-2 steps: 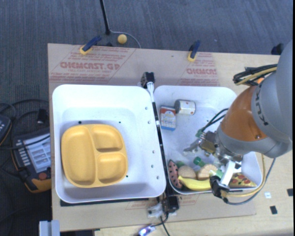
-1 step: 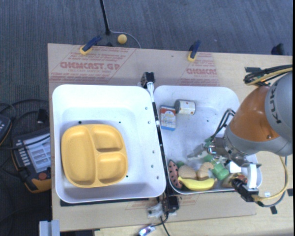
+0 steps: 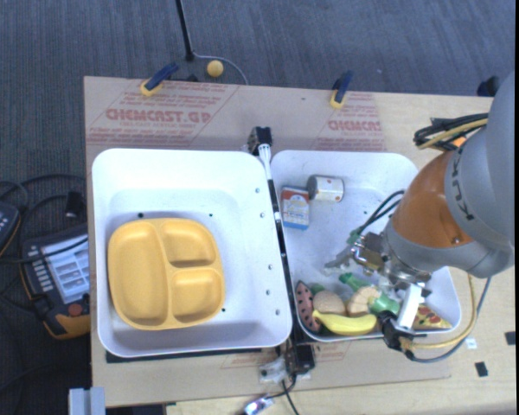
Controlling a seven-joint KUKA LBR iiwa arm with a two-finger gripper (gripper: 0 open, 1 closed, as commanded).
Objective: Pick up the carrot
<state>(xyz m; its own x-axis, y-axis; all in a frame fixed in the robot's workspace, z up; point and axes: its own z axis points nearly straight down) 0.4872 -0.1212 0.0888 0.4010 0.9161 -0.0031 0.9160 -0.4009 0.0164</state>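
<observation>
Crowding the near end of the right bin (image 3: 316, 249), the banana (image 3: 344, 323), pale lumps and a green piece (image 3: 384, 303) lie packed together. I cannot tell which is the carrot, though that green piece may be its top. My gripper (image 3: 376, 271) hangs just over this heap, apart or together I cannot tell, so I judge it could catch a neighbour instead; farther back, can (image 3: 326, 188) and carton (image 3: 295, 207) sit well apart.
</observation>
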